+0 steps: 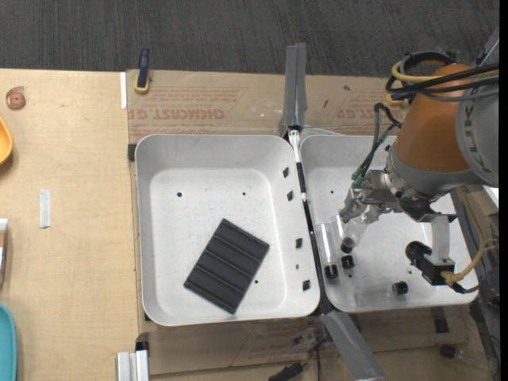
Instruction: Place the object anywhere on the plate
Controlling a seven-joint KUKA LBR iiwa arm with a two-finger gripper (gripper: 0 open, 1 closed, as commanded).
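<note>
Your arm (436,133) comes in from the right of the dark ribbed plate (228,265). Its orange band sits high over the right bin (373,298), and the wrist bends down and back toward the plate. The gripper (350,227) hangs low over the right bin's floor, to the right of the plate and just past the wall the two bins share. From this angle you cannot tell whether the gripper is apart, together, or clamped on anything.

The plate lies flat on the floor of the left bin (147,213), turned at a slant.

The right bin holds several small black pieces (348,264), all to the right of the plate and apart from it. One of them (332,272) lies closest to the plate, beside the shared wall. One (347,247) is so near the gripper that you cannot tell whether they touch. One (401,289) lies farthest from the plate, on open floor. You cannot tell which of them is the task's object.
</note>
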